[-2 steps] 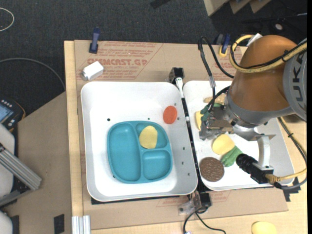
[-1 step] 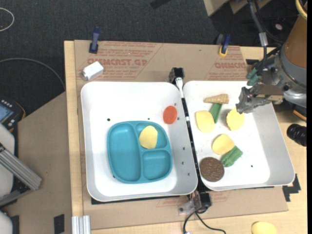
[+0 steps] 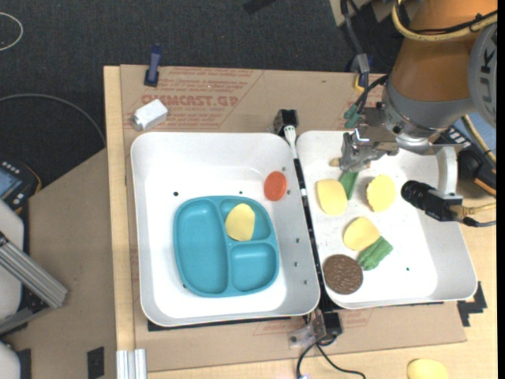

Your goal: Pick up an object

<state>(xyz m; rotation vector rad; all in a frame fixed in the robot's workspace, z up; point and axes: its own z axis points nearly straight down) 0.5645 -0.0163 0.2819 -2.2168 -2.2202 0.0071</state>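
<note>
Two white bins side by side. Gripper (image 3: 353, 163) low over right bin (image 3: 442, 279), far-left part; green piece (image 3: 349, 184) directly under its tip, grip state cannot tell. Close around: three yellow pieces (image 3: 332, 197) (image 3: 380, 193) (image 3: 360, 233), second green piece (image 3: 375, 253), brown disc (image 3: 343, 274). Left bin (image 3: 158, 164): teal divided tray (image 3: 207, 253) holding yellow piece (image 3: 241, 223), orange ball (image 3: 275, 185) beside it.

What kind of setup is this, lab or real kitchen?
Most likely a robotics lab test bench, not a kitchen: two white bins sit on a cardboard-covered bench with loose cables, the food looks like toy pieces, and the gripper hangs over the right-hand bin.
</note>
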